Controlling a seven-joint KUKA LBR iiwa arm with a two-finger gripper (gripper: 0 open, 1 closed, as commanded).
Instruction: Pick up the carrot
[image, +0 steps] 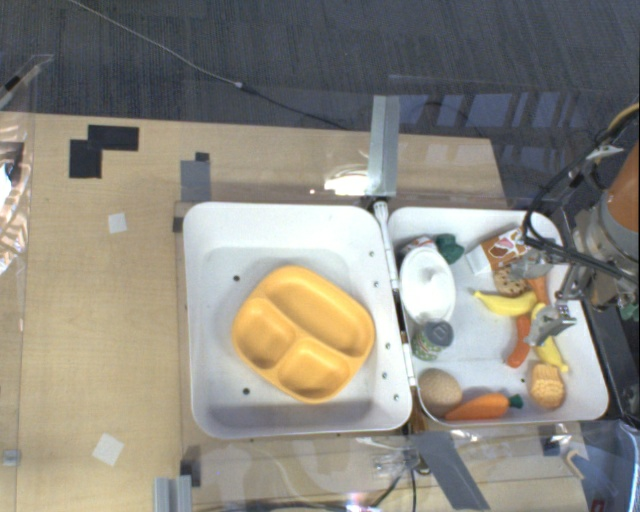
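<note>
The carrot (480, 407) lies at the front of the right bin (600, 405), between a potato (439, 387) and a biscuit (546, 385). The gripper (553, 318) hangs over the bin's right side near a banana (505, 303), its fingers slightly apart and holding nothing. A yellow tray (303, 332) sits in the left bin (215, 300).

Setting: robotics laboratory test bench.
A wooden bench (90, 330) is fitted with two white bins (205, 330) fixed by metal brackets (384, 145). Black marker squares (100, 148) are applied to the surface, a cable (200, 70) is routed across grey carpet, and toy food (505, 303) is provided as test objects.
</note>
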